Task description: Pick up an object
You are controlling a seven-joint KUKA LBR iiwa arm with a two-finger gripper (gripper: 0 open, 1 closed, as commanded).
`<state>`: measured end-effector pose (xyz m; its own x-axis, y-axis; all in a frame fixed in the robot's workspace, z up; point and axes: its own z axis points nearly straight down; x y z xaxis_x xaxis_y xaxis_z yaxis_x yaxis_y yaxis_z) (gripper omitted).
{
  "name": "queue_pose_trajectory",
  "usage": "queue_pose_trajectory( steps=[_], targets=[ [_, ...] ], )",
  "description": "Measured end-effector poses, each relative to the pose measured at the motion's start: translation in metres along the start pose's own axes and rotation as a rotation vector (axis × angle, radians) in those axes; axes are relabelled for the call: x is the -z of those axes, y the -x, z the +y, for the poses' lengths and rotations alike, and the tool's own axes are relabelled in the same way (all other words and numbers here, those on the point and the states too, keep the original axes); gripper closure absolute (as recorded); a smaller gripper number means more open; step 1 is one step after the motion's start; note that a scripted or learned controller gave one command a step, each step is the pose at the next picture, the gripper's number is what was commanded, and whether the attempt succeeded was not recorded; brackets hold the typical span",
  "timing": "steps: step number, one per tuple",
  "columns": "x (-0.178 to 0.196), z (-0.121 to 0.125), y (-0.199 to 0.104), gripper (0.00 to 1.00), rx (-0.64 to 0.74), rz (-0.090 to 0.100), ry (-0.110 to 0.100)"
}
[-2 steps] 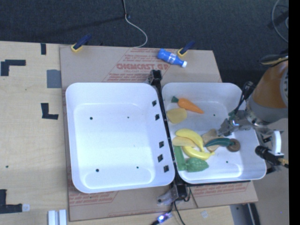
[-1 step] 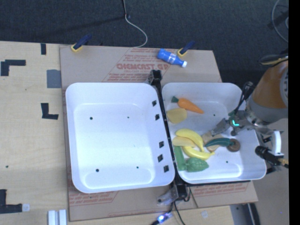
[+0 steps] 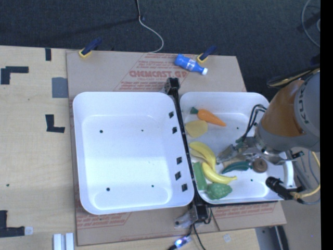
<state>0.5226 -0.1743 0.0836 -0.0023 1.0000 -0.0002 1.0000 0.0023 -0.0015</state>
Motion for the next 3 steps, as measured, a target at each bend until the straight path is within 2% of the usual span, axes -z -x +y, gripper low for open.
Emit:
queue_pose_trajectory(
  steps=[1,2,3],
  targets=[
    [0.011,0.001,0.001,1.0,0.0,0.001,-0.001],
    [0.04,0.04,-0.075,1.0,0.007,0.002,0.004],
    [0.105,0.133,-0.136,1.0,0.008,0.001,0.013]
  ],
)
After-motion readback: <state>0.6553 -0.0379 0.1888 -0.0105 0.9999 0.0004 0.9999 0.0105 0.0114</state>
